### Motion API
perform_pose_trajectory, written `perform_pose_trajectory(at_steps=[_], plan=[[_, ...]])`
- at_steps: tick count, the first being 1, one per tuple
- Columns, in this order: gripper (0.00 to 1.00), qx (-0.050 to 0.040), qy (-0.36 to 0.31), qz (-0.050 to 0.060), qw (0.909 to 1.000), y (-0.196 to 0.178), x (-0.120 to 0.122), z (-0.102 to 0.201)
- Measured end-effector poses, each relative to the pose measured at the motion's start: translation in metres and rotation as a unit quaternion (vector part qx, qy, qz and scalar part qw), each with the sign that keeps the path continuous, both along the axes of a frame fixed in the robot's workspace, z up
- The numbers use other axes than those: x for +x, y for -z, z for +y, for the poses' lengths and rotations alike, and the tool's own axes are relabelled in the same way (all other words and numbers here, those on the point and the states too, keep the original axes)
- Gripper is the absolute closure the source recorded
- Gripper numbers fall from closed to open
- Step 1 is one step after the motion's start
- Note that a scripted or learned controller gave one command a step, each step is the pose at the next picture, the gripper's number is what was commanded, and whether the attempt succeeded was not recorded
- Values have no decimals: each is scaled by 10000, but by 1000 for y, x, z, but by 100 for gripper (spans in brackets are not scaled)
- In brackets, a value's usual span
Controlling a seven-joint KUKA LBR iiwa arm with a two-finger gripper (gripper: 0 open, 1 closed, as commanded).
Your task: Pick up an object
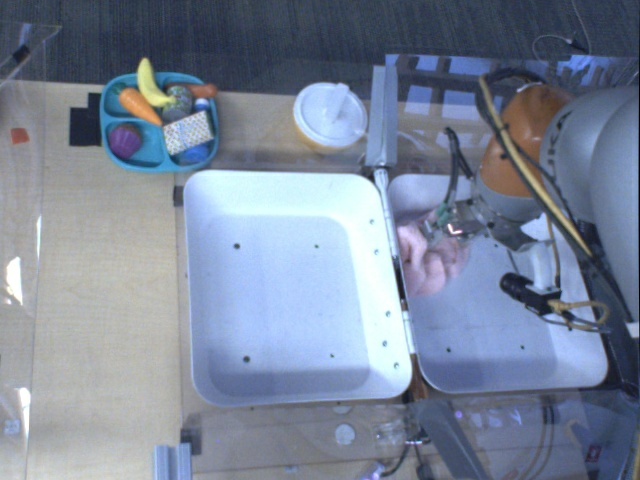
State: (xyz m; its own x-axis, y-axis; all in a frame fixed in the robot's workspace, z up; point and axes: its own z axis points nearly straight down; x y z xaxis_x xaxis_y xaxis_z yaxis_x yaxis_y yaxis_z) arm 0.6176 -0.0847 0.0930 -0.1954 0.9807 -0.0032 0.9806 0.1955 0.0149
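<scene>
Two bins sit on the table; a pink object [428, 258] lies in the right bin [520, 358], by its left wall. Just above it hangs the claw [450, 224], its opening impossible to judge. Lifting seems not yet done.

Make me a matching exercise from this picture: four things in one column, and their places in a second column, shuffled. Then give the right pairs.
Things:
1. pink soft object
2. blue compartment tray
3. white lidded cup
4. banana

Places:
A. on the bench behind the left bin
B. in the right bin, near its left wall
C. in the tray
D. on the bench at far left

Pairs: 1-B, 2-D, 3-A, 4-C
</scene>
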Motion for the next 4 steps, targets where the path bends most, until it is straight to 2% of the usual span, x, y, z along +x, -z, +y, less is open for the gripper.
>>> perform_pose_trajectory(at_steps=[2, 3, 4], plan=[[0, 0, 0, 0, 10000, 0, 0, 0], [100, 7, -10, -37, 10000, -12, 3, 2], [100, 1, -143, 45, 9999, -99, 20, 53]])
